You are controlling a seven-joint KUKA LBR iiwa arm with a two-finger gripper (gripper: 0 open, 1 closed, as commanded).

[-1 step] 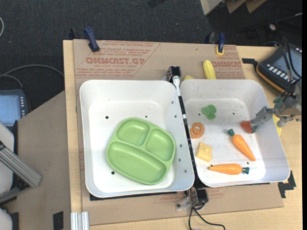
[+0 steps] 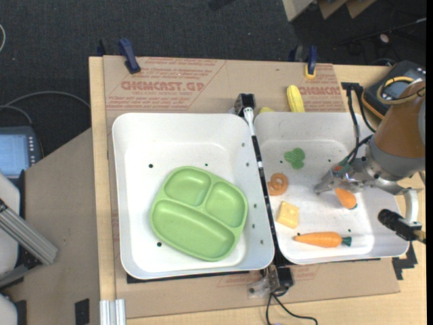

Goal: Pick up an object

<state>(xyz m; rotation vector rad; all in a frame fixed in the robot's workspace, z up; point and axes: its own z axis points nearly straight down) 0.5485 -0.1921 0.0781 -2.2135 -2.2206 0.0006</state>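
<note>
My gripper (image 2: 333, 183) hangs low over the right bin (image 2: 379, 249), on the arm that comes in from the right. A small orange piece (image 2: 346, 199) lies right under and beside its tip; I cannot tell whether they touch. Further objects lie in the same bin: a carrot (image 2: 321, 239) near the front edge, a yellow cheese wedge (image 2: 288, 215), an orange ring (image 2: 278, 183) and a green leafy piece (image 2: 294, 158) to the gripper's left.
A green divided plate (image 2: 198, 212) lies in the left bin (image 2: 135, 141). A yellow corn cob (image 2: 295, 99) rests on the bench behind the right bin. Blue clamps (image 2: 128, 55) hold the board's back edge. A black divider runs between the bins.
</note>
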